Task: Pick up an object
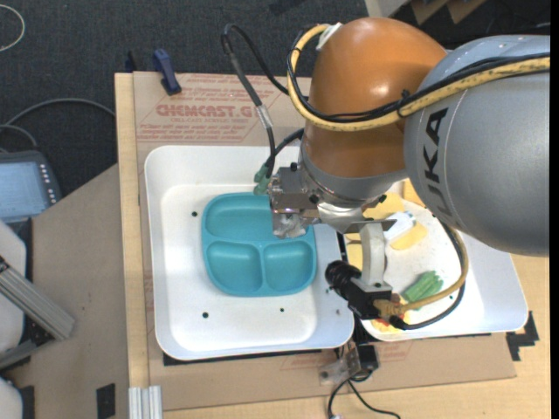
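Observation:
A teal divided plate with three compartments lies in the left white bin. My gripper hangs low over the plate's upper right rim, with the big orange-banded wrist hiding most of it from above. Nothing shows held in it. In the right bin lie a green ridged object and a yellow object with a small white piece beside it; the arm covers much of that bin.
Brown board printed with red lettering underlies both bins, and a blue clip sits at its far edge. Black and yellow cables loop off the wrist. A black cable mount hangs between the bins.

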`<state>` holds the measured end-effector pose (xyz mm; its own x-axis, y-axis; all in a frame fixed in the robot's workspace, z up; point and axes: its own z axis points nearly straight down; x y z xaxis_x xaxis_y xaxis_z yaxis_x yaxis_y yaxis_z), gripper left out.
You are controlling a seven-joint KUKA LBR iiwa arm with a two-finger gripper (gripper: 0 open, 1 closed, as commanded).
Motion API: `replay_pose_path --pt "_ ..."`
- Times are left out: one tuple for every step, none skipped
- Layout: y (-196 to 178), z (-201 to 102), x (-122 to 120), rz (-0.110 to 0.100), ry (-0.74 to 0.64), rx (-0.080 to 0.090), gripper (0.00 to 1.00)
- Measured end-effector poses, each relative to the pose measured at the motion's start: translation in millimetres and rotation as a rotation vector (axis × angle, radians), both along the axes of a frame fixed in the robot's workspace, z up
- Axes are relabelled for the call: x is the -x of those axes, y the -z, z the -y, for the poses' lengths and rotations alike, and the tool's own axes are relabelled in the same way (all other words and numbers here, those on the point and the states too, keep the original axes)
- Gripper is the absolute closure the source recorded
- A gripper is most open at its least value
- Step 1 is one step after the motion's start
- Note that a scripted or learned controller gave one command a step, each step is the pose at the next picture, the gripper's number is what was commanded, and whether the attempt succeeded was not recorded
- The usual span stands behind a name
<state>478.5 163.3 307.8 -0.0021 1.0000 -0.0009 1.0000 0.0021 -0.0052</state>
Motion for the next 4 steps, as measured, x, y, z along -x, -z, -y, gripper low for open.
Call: replay_pose_path --pt "-107 47 -18 0.018 0.007 -0.003 1.00" --pt "-66 83 0 0.001 0.006 0.000 1.00" --pt "-82 94 -1 0.009 0.004 -0.001 1.00" --pt "2 160 0 0.000 0.006 -0.001 1.00"
